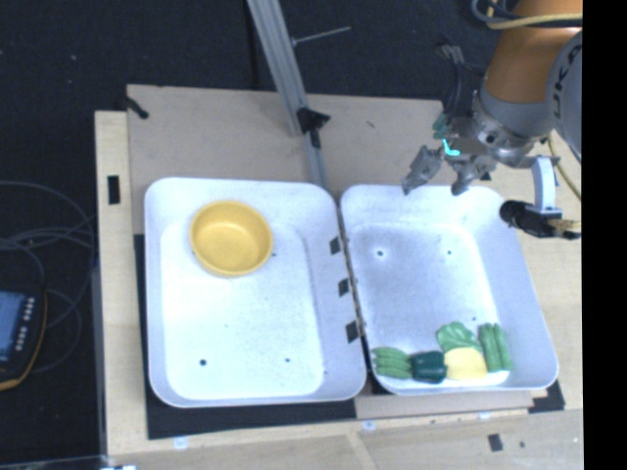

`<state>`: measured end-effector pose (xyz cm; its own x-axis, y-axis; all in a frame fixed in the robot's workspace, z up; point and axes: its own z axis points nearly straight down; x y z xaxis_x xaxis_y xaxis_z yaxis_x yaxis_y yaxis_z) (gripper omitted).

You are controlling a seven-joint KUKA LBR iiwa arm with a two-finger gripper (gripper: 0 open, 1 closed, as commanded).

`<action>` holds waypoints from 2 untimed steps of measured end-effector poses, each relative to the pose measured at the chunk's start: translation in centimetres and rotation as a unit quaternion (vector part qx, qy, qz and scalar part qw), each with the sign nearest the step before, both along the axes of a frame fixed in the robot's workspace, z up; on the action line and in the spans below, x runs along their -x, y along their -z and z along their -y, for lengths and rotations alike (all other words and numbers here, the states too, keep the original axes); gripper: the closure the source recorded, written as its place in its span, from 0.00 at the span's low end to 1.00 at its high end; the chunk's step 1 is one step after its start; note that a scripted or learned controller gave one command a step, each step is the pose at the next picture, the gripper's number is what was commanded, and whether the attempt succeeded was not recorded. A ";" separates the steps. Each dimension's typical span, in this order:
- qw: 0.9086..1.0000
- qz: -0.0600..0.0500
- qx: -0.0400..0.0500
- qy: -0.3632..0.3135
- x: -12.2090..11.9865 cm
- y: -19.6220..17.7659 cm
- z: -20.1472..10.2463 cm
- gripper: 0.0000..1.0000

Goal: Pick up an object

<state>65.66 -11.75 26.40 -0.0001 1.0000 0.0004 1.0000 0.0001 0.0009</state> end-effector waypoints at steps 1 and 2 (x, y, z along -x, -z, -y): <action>1.000 0.000 0.000 0.000 0.0 0.0 0.0 0.00; 1.000 -0.002 0.000 0.000 0.7 4.5 -0.4 0.00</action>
